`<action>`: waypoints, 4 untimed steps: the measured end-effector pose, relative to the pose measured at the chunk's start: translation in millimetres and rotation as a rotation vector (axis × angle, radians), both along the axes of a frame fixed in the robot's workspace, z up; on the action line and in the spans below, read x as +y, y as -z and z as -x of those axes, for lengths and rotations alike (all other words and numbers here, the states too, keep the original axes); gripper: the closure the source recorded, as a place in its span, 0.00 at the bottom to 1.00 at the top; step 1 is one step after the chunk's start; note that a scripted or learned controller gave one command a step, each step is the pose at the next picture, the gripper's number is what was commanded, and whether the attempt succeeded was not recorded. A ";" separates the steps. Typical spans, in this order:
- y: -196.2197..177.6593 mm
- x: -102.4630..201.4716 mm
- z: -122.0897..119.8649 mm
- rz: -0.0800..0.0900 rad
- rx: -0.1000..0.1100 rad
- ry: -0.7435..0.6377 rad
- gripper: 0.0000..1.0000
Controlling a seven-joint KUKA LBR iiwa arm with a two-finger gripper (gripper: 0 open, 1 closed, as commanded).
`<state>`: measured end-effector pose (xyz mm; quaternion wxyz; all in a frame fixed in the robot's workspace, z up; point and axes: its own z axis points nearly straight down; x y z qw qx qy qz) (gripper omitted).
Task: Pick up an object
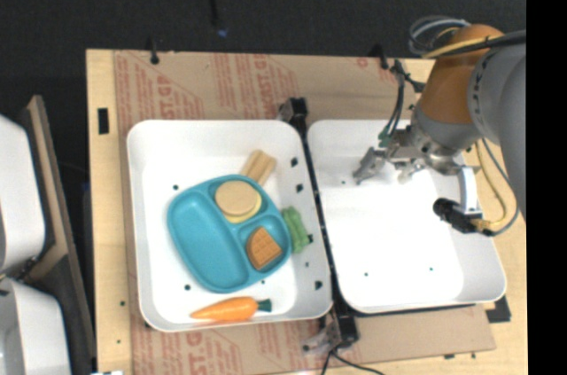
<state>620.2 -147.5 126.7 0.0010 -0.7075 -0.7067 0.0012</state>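
The left bin (151,187) holds a blue divided plate (208,245). On the plate lie a round tan disc (239,199) and a brown waffle-like piece (264,247). A wooden block (260,165) leans at the plate's far edge, and a green piece (295,229) lies at its right side. An orange carrot (228,308) lies near the bin's front wall. My gripper (383,173) hangs over the far part of the right bin (416,267), well apart from all these objects. Its fingers are spread open with nothing between them.
The grey arm with its orange band (452,89) comes in from the right over the right bin's far corner, trailing cables (483,205). A raised divider (312,205) separates the two bins. Cardboard (221,81) covers the bench around them.
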 end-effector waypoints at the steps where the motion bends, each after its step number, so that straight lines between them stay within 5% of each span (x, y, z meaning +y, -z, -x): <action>1: 27.0 -0.4 -26.3 0.000 -0.003 -0.002 0.00; 2: 25.7 7.4 -8.3 0.000 -0.003 0.000 0.00; 3: -79.7 70.8 -5.5 0.000 -0.014 -0.006 0.00; 4: 27.4 36.6 -23.3 0.000 0.006 0.002 0.00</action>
